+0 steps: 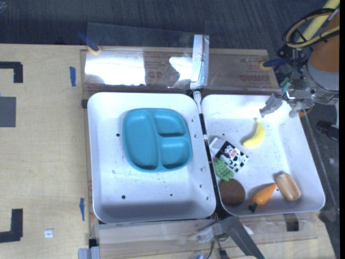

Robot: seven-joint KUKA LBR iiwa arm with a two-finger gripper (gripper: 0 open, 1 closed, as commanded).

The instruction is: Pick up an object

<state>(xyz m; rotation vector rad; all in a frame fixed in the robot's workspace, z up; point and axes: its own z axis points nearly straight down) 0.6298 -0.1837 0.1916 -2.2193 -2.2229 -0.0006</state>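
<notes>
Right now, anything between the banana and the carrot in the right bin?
Nothing sits on that line. In the camera view the stretch from the banana down to the carrot is bare white bin floor; the black-and-white patterned toy lies off to its left.

Gripper point(284, 106) above banana point(255, 136)

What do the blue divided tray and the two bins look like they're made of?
Blue divided tray: likely moulded plastic, matte; uniform colour, soft rounded compartment edges, no sharp glints.
Left bin and right bin: probably thin formed plastic, smooth and semi-gloss; rounded corners and a bright glare patch near the right bin's far side. Painted metal can't be ruled out.
</notes>
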